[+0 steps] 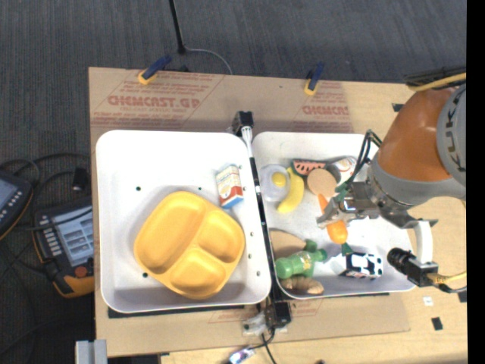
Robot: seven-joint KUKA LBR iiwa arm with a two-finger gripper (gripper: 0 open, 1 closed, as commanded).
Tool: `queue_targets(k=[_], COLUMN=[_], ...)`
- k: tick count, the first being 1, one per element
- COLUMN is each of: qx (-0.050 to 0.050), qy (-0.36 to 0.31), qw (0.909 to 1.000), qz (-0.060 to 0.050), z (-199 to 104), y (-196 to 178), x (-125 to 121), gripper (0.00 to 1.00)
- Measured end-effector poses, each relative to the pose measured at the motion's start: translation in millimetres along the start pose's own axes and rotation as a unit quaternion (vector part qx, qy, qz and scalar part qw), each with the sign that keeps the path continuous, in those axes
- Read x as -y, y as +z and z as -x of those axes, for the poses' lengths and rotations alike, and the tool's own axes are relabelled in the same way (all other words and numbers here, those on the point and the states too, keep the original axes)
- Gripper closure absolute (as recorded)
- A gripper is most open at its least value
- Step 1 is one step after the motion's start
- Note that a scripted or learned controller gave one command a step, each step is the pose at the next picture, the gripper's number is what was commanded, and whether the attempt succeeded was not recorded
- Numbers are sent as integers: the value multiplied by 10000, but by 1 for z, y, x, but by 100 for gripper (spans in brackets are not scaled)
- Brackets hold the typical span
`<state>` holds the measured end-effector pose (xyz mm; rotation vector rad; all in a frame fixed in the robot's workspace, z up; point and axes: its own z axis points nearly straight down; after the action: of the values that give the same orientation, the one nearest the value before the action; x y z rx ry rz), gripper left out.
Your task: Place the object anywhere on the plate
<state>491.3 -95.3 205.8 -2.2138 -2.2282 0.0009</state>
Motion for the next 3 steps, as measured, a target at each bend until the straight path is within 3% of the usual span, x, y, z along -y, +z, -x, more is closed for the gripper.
queue_targets(k=[1, 2, 3], qx=[-1, 4, 9], qy=[-26, -25, -30], qw=[10000, 10000, 10000], qz=[-3, -2, -6], z=[-135, -135, -135], y=[-36, -36, -45], x=[4, 4, 4], gripper=[100, 0, 100])
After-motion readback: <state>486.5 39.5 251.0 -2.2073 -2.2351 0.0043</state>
